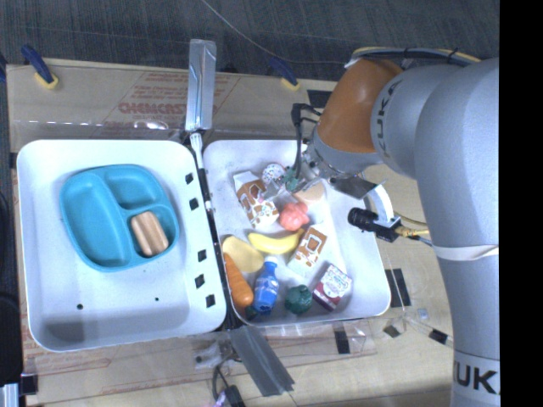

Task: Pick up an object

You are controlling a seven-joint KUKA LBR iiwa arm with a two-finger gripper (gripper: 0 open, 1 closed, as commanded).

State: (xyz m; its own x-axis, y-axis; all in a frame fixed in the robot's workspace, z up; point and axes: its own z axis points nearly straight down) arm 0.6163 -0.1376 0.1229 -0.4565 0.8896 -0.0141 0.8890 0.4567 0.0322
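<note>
Bench with cardboard backing, dark floor beyond, bearing two white bins side by side. Camera view: the left bin [51,312] holds a blue tray [97,219] with a bread roll [149,232] in its lower right compartment. The right bin [369,291] holds the clutter: a banana [273,242] lying with its long axis across the bin, a pink ball [293,215] just above it, a carrot [238,284], a blue bottle [266,287], small cartons. The arm [424,117] enters from the right; its gripper [297,179] hangs over the bin's upper middle, the pink ball just below and nearest. How far the gripper is open cannot be told; nothing is visibly held.
</note>
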